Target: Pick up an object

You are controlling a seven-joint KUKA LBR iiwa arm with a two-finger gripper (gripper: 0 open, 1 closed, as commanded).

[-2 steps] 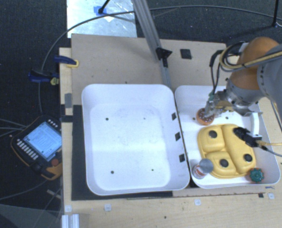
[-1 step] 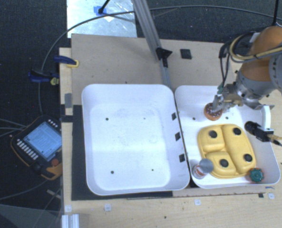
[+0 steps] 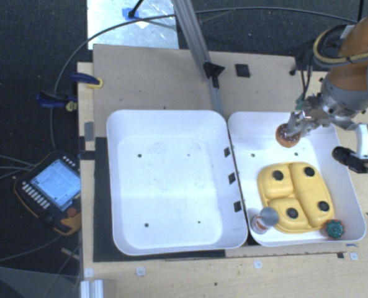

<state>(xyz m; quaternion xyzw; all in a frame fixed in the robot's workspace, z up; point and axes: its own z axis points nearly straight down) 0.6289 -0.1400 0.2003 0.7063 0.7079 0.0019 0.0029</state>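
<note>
Nearest the camera, along the front wall of the right-hand shallow white bin (image 3: pixel 356 211), sit a small teal knobbly ball (image 3: pixel 334 229) in the front right corner and a little grey-capped round object with an orange base (image 3: pixel 262 219) at the front left corner. Both touch or nearly touch the large yellow moulded plastic block with four dark holes (image 3: pixel 296 197), which fills the middle of that bin. The left-hand shallow white bin (image 3: pixel 118 185) lies alongside.

Farther back in the right bin, a small round brownish-orange object (image 3: pixel 287 136) lies near the rear wall, apart from the yellow block. The two-finger gripper (image 3: pixel 296 125) of the grey and orange arm (image 3: pixel 351 73) is right over it, seemingly touching or just above its top. This looks like the piece being tried for.

The likeliest failure would be the fingers coming down on top of the round piece instead of astride it, so it rolls or is pushed toward the bin wall. A shallow grip on a curved surface could also let it slip out on lifting.

Whether the gripper is spread or closed cannot be told; its tip is small and blurred against the object. Whether the object is clear of the bin floor is equally unclear. The arm is cut off at the right edge.
</note>
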